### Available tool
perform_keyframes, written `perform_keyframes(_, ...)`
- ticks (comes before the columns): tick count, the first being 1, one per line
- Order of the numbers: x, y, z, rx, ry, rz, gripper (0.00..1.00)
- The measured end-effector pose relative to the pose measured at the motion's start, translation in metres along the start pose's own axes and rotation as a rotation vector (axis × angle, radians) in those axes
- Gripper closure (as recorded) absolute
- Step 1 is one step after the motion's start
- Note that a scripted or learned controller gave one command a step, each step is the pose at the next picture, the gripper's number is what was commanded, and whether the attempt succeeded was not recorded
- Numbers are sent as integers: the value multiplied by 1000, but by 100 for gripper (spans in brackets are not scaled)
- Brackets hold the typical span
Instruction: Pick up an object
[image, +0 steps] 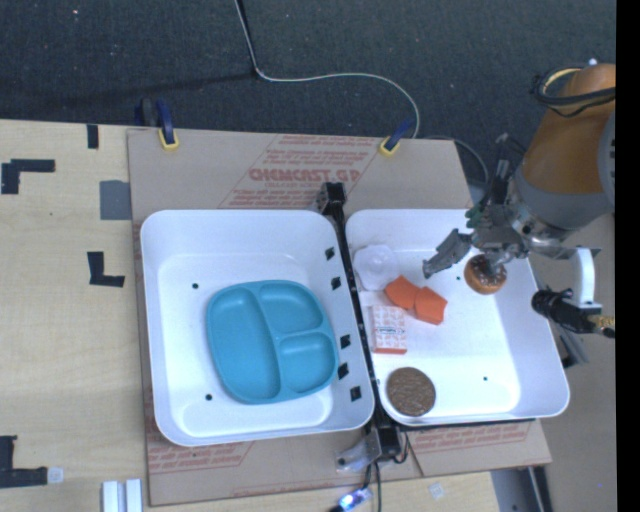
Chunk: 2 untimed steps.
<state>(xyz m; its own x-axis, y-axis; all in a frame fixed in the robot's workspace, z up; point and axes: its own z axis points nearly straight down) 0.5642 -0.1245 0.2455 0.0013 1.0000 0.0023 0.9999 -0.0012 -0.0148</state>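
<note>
My gripper (462, 262) hangs over the upper part of the right bin (520, 350), reaching in from the right. A small round brown and orange object (487, 276) sits right at the gripper's right side, touching or nearly so; whether it is held is unclear. Just left and below the gripper lie orange blocks (417, 300). A clear plastic cup (375, 265) lies near the bin's left wall. A white packet with red print (388, 329) lies below the orange blocks. A flat brown disc (411, 391) rests at the bin's front edge.
The left bin (170, 300) holds a blue divided plate (270, 338). A black divider strip (347, 300) runs between the two bins. Both bins rest on a cardboard sheet (290, 170) clamped at its back edge.
</note>
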Motion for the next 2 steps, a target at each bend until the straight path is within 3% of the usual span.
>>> perform_keyframes(1,0,2,-7,-12,-2,-3,0)
perform_keyframes(2,-8,8,47,-8,-3,-2,0)
